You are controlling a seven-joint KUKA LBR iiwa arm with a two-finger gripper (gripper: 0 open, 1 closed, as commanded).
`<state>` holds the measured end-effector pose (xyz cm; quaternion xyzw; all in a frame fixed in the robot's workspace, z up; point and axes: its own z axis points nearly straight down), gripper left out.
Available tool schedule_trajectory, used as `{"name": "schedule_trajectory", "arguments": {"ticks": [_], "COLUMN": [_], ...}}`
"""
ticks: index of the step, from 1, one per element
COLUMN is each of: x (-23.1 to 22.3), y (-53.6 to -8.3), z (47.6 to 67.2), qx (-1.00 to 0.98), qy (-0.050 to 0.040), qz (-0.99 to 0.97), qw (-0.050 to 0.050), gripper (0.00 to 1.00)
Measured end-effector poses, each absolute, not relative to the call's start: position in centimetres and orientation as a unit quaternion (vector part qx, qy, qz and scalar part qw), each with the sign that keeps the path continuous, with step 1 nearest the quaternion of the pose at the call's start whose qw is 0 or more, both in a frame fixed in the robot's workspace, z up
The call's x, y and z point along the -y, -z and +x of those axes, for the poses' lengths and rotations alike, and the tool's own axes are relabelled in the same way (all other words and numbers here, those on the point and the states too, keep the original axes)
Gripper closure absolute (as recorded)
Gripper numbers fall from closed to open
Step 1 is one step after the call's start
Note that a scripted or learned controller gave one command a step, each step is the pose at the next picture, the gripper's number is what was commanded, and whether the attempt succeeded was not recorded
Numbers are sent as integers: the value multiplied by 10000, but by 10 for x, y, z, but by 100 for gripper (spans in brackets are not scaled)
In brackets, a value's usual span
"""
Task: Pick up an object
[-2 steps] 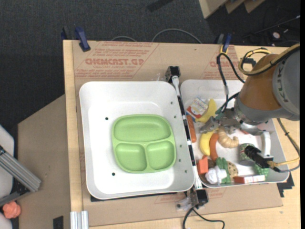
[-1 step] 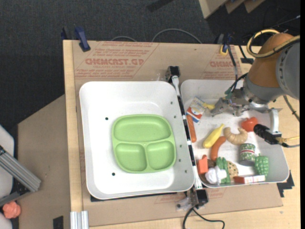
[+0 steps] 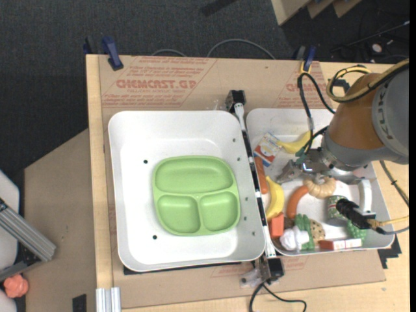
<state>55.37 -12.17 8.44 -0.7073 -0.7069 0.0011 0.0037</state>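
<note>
I read "CHEMCAST GP" in red print on the brown board (image 3: 156, 83) under both bins; any other lettering there is too faint for me. My gripper (image 3: 300, 168) sits low in the right bin (image 3: 273, 119), and I cannot tell how far its jaws stand apart or whether they hold anything, since the grey and orange arm (image 3: 364, 125) covers much of them. Just beside the jaws lie a beige ring-shaped piece (image 3: 321, 188), an orange sausage-like piece (image 3: 296, 200) and a yellow banana (image 3: 275, 199). Farther toward the near rim sits a jumble of small toys (image 3: 305, 234) I cannot sort out. Well off to the jaws' far side, the left bin (image 3: 130, 135) holds a green divided plate (image 3: 195, 195). The arm cuts off the right bin's far corner
</note>
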Motion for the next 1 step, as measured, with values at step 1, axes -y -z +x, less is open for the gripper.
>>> {"name": "schedule_trajectory", "arguments": {"ticks": [1], "x": [113], "y": [-85], "z": [499], "qx": [7066], "qy": [-7], "qz": [-7076], "qw": [20], "gripper": [0]}}
